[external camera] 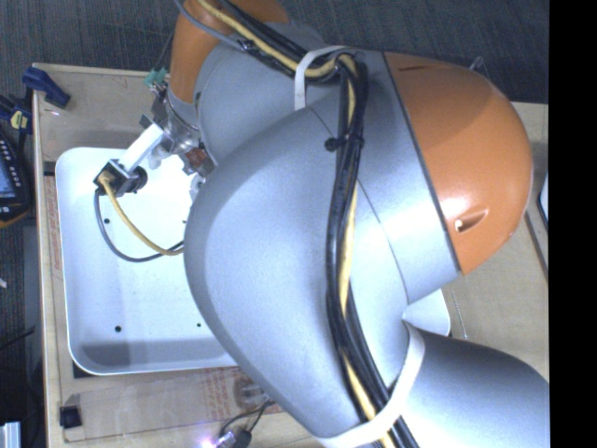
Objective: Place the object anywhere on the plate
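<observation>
1. The arm [354,241] covers most of the frame, from lower right up to upper centre. The orange band [191,49] above the wrist sits at upper left-centre.
2. The gripper [177,152] is in the upper left, over the upper edge of the left bin [112,343]. Its tip is tucked against the wrist body, so I cannot tell how the jaws stand or whether anything is between them.
3. A white bracket with a small dark block [121,175] sticks out to the left of the gripper. A yellow and black cable [131,241] loops from it over the bin floor.
4. Object and plate: neither can be picked out. The visible floor of the left bin shows bare white with a few small dark dots. The middle and right of the frame are hidden behind the arm.
5. Key relation: which way the object lies from the gripper, and its long axis, cannot be told. Judgement: whether a pick has succeeded cannot be told either.
6. Surroundings: the wooden bench [103,82] runs along the top and left. A blue clamp [42,84] sits at its upper left corner, well apart from the gripper.
7. Obstruction: judged, the cable loop hangs near the gripper and could drag in the bin.
</observation>
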